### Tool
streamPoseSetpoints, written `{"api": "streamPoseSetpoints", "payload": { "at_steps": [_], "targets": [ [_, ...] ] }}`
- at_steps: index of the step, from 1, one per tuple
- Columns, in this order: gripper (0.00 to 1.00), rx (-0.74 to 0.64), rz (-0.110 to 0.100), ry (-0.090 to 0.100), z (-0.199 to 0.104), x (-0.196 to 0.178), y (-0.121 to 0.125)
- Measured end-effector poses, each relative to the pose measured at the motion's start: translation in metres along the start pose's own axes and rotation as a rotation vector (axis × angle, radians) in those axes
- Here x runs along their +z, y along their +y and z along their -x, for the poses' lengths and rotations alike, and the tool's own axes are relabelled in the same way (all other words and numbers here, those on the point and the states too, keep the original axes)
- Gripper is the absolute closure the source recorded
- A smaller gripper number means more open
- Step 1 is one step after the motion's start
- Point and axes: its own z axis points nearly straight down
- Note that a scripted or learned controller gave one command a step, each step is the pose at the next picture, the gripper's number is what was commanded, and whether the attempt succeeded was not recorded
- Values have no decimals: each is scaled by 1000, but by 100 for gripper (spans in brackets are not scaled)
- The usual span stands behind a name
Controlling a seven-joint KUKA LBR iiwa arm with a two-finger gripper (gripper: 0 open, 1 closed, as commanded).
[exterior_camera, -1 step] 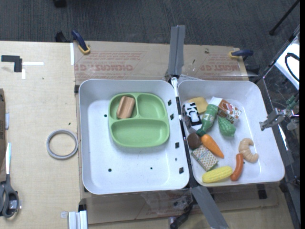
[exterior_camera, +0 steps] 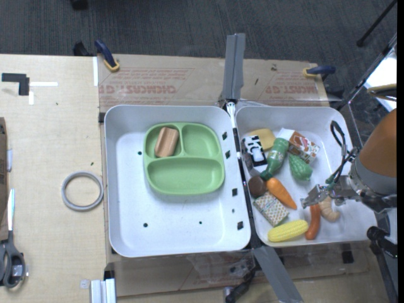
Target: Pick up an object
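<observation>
- Gripper (exterior_camera: 317, 196) is down low in the right bin (exterior_camera: 353, 115); whether its jaws are wide or narrow, I cannot tell.
- Just beneath it lies a small pale toy (exterior_camera: 329, 213) beside an orange sausage piece (exterior_camera: 314, 221).
- The toy looks light, hard and slick: best pinched across its narrow middle.
</observation>
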Motion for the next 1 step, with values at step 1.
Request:
{"api": "streamPoseSetpoints", "payload": {
  "at_steps": [1],
  "targets": [
    [100,3,1,-1,1,-10,1]
  ]
}}
